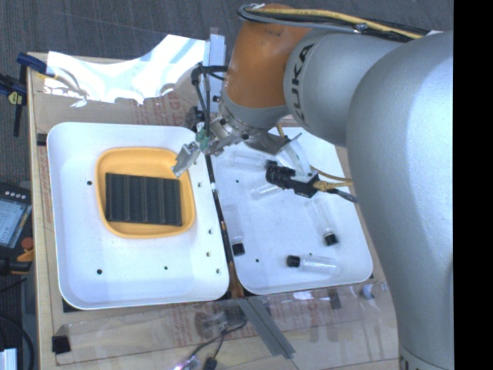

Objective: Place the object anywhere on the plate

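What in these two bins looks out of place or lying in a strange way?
Several clear tubes with black caps lie scattered on their sides in the right bin, each pointing a different way. The yellow plate in the left bin sits flat, holding a dark ribbed insert.

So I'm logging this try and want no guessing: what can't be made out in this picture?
- Gripper: its fingers are small and blurred over the yellow plate's rim; open or shut, or holding anything, is unreadable.
- Right bin: the grey arm covers its far right part.
- Clear tubes with black caps: too faint to count surely.
- Dark ridged insert on the plate: its material can't be told.
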